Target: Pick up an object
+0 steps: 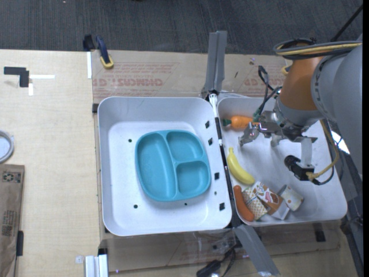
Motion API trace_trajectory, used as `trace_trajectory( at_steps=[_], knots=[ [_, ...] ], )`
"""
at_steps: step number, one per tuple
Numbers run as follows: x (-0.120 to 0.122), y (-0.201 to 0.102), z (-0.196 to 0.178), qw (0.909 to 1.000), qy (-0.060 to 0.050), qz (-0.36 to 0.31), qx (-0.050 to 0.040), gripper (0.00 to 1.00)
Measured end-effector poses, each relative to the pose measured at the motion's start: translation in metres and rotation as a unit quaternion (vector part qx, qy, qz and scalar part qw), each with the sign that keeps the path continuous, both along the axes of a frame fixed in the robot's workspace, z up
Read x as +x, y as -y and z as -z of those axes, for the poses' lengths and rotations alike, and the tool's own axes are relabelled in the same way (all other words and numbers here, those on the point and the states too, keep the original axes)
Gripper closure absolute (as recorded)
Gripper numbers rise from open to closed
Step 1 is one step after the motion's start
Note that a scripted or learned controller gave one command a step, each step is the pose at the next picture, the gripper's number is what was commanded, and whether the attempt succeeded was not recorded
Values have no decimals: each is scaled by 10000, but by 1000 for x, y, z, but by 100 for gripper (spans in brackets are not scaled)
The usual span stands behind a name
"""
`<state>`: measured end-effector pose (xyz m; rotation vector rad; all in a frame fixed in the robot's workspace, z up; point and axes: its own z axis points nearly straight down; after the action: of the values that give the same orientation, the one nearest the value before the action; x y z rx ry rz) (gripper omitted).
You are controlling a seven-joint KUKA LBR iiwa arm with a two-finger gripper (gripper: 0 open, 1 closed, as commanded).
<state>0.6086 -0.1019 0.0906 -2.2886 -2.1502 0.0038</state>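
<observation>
My gripper [260, 136] hangs over the back part of the right bin [328, 212], fingers apart and nothing between them. An orange carrot [238, 122] lies just to its left, close to one fingertip [247, 138] but apart from it. A yellow banana [238, 168] lies further forward along the bin's left wall. Near the front lie a red sausage [243, 204], a small printed carton [263, 198] and a white box [291, 197].
The left bin [115, 154] holds a blue divided plate [173, 165]. A grey upright post [216, 62] stands behind the divider between the bins. Cables [305, 172] hang from the wrist over the right bin. A blue-yellow clamp [102, 51] lies on the bench at the back left.
</observation>
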Motion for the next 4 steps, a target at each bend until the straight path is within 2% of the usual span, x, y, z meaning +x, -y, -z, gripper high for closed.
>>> trace_trajectory(
  at_steps=[1, 2, 3, 4],
  knots=[
    [43, 4, 4, 9993, -126, 345, 5, 0],
    [44, 4, -6, 9994, -93, 332, -11, 100],
    [44, 4, -6, 9994, -95, 333, -10, 0],
    [44, 4, -15, 9994, -95, 321, -20, 100]
  ],
)
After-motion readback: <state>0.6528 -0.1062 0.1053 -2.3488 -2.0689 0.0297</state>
